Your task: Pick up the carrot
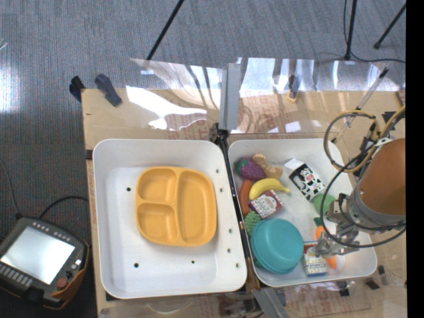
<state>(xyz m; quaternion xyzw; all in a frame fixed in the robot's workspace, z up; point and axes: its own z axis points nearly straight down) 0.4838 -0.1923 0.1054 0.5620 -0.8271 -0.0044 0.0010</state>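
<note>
Hovering low over right bin: tool, finger state not discernible. Carrot well apart leftward, beside banana. Cow-print carton above tool; lettering unreadable.

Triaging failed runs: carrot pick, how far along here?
Done: the arm has reached into the right bin. In hand: the gripper is low at the bin's right side beside small orange pieces. Left: the carrot lies at the left wall near the banana, ungrasped.
</note>
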